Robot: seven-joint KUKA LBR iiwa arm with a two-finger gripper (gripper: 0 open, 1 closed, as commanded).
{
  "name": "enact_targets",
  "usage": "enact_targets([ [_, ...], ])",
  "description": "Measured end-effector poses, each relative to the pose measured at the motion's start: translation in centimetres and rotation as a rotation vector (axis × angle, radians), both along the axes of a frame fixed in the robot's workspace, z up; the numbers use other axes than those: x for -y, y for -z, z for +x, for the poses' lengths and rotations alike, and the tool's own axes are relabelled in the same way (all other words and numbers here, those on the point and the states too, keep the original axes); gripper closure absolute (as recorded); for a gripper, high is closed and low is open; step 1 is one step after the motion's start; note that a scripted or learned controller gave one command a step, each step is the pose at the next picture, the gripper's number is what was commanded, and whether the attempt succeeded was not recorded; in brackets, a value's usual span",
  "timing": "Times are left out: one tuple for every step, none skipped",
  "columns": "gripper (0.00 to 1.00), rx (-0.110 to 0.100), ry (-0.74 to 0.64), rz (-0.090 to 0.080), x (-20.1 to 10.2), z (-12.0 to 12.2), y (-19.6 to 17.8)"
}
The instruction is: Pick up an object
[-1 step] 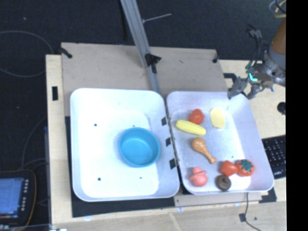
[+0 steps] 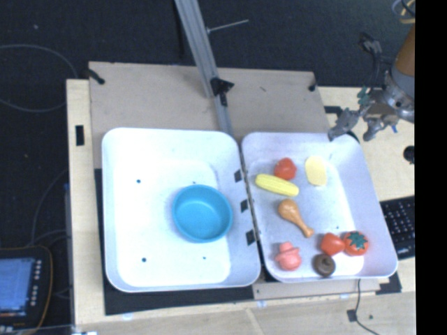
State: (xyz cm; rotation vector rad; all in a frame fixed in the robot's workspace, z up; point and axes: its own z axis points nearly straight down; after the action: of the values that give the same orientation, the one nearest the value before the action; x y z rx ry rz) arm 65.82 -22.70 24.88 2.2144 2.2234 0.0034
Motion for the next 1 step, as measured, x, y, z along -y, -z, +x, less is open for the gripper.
enact_targets([
  [0.00,-0.004,0.005,-0.003,-0.03,-1.01,5.23],
])
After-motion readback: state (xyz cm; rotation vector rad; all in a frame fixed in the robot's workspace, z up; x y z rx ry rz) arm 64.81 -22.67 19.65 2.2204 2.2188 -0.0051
